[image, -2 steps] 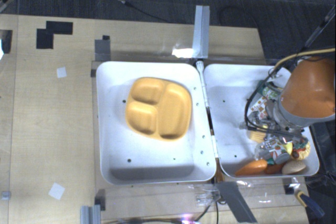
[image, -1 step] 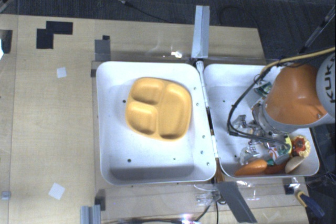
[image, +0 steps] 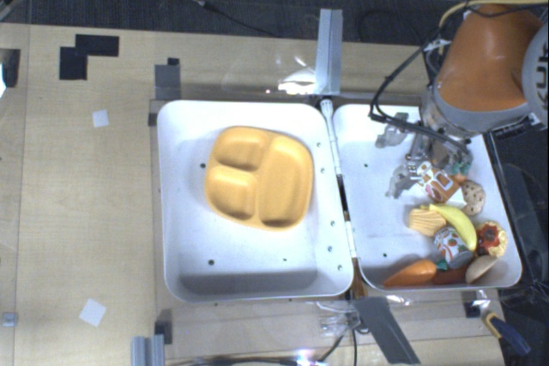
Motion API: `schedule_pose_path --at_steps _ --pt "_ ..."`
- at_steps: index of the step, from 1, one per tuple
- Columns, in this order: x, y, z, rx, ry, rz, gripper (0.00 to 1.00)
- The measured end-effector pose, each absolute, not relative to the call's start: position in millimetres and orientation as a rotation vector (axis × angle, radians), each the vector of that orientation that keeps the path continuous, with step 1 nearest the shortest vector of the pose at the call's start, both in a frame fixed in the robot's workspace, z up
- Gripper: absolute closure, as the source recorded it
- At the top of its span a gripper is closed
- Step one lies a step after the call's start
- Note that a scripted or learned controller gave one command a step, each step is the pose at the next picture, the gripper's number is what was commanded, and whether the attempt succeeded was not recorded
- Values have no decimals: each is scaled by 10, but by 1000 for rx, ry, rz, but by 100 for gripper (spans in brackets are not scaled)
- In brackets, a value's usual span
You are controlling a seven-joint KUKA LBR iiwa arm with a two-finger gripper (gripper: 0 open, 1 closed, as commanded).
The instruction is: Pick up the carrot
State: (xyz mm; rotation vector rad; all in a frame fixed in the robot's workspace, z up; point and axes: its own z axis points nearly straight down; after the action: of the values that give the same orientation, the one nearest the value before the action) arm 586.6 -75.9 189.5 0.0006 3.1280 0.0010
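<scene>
Bins seen side by side on bench. Left bin (image: 171, 210) holds yellow tray (image: 259, 177) with three compartments, placed near middle. Right bin (image: 369, 219) holds pile of toy food along its right and near side: banana (image: 457, 223), ridged pale piece (image: 425, 221), small mixed items not told apart. Carrot (image: 411, 273) lies flat at near edge of right bin, just left of pile. Gripper (image: 418, 171) hangs over far part of right bin, above pile, apart from carrot; its state cannot be told.
</scene>
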Motion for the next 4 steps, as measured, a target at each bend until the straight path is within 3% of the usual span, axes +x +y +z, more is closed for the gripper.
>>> schedule_pose_path --at_steps 1,2,3,4 --pt "5202 4 1856 -98 3133 5 0" --pt "4999 -271 1852 161 3130 2 0" --pt "4876 -1029 1013 598 3081 1 0" --pt "5271 -346 1875 912 2995 8 0"
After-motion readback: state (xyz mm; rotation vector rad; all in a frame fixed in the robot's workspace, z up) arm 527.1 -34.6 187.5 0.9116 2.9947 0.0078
